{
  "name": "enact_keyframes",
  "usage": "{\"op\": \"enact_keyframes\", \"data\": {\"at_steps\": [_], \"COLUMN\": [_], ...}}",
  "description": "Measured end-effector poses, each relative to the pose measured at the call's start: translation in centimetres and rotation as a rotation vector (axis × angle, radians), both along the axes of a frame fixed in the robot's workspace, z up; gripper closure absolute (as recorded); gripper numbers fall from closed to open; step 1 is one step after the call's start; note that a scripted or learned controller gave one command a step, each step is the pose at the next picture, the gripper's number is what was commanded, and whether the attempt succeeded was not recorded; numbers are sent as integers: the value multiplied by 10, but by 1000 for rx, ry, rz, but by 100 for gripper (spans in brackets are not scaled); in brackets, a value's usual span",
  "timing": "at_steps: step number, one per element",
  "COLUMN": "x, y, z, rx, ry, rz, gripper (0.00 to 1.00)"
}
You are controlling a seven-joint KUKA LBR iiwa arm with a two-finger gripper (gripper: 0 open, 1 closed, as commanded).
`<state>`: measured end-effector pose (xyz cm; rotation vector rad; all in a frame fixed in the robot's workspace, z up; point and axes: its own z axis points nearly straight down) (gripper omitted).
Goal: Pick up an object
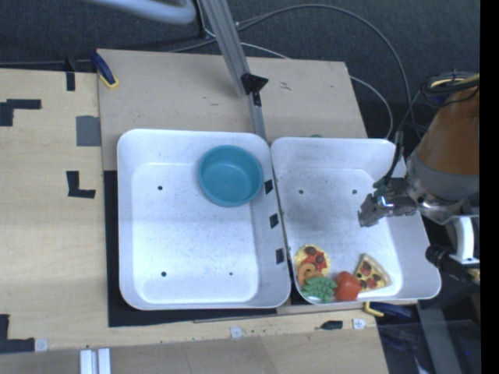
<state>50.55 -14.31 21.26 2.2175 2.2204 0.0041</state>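
- Two white bins sit side by side on the desk (187, 84) in the camera view: the left bin (140, 232) carries a blue bowl (230, 175) at its far edge, and the right bin (327, 185) keeps its toys bunched in the near corner.
- Those toys are a round pizza piece (311, 260), a green leafy piece (318, 287), a red tomato-like piece (348, 286) and a pizza slice (372, 272), the middle ones touching or overlapping.
- Hovering over the right bin's right side is the pincer (373, 209), near the cluster but apart from it, and nothing shows between its tips; whether it is wide or narrow, I cannot tell from this slanted view.
- Risk one, as I judge it: the toys are packed so tight that a descent could land on two at once and squirt both sideways.
- Risk two: flat pieces like the slice give little to pinch, so the tips may close on nothing.
- Risk three: the cluster hugs the near wall, so a low approach could catch the rim and jolt the bin.
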Motion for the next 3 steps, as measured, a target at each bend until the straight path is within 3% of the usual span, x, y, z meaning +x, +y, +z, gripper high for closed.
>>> {"op": "enact_keyframes", "data": {"at_steps": [1,3], "x": [0,-18], "y": [0,107], "z": [4,20], "rx": [1,1], "ry": [5,5], "rz": [-1,3], "gripper": [100,100]}}
